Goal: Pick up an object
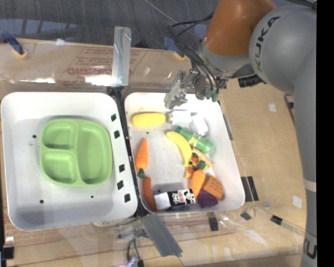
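Toy foods (181,149) crowded in right bin (229,149), green tray (76,152) in left bin (11,149); tool (175,98) state unclear.

A yellow corn cob (148,119) is lying flat near the right bin's (229,149) far left corner, a banana (181,145) sitting mid-bin.

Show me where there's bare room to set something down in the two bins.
Left bin: bare floor borders the green divided plate, widest along the near edge. Right bin: a small bare strip between carrot and banana; its right and near side are crowded with toys.
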Robot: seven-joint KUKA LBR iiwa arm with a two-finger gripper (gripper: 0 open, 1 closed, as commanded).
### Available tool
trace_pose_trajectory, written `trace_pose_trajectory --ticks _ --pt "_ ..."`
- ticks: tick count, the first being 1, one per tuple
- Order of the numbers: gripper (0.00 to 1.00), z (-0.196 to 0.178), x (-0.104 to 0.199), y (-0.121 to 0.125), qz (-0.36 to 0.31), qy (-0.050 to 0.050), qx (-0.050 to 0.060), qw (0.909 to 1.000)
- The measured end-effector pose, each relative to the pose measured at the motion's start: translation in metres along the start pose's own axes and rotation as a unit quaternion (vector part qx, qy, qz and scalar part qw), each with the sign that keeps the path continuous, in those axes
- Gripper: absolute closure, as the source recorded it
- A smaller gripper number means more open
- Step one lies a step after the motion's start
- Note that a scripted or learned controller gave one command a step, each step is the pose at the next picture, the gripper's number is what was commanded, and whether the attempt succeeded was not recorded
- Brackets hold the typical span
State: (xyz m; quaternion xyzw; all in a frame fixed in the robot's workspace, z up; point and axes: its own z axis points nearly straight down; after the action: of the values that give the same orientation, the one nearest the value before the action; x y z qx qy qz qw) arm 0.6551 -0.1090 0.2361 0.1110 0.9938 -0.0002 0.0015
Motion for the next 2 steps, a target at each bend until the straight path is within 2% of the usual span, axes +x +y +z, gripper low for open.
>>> trace_pose_trajectory --ticks 1,2 --pt "1.0 -0.011 -0.001 0.001 -0.002 -0.001 0.0 1.0" --pt "1.0 -0.055 0.016 0.037 -0.028 -0.002 -0.001 0.9996"
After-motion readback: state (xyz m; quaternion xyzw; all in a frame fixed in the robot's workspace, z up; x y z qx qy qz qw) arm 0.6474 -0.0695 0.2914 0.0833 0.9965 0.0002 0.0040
